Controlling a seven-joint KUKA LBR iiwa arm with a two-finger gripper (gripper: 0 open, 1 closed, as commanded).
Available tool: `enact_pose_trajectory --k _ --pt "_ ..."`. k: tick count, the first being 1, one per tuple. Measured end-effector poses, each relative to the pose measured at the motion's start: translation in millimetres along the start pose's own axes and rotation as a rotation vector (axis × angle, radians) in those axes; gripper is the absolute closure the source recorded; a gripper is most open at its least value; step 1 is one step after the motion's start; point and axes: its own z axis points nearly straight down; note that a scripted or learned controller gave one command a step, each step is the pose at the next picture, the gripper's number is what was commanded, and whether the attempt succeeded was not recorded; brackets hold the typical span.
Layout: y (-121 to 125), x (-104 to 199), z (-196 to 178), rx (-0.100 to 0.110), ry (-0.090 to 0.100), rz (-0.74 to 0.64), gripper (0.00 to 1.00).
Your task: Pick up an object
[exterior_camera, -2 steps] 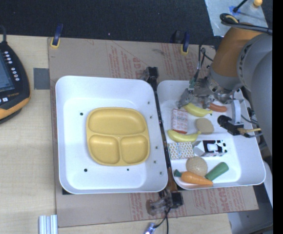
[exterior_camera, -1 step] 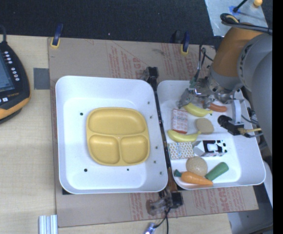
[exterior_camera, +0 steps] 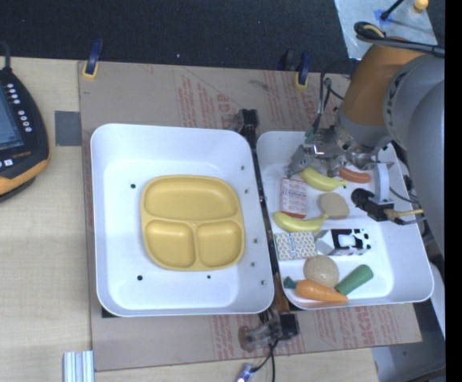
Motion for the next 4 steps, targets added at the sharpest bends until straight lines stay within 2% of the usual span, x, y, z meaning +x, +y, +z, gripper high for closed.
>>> enact_pose_trajectory --k 1,3,4 --pt "0.3 -27.8 -0.5 -0.004 -0.001 0.002 0.0" --pt "-0.1 5.6 0.1 0.002 0.0 -0.002 0.0" --pt "0.3 -25.6 -0.5 -0.004 -0.001 0.002 0.0"
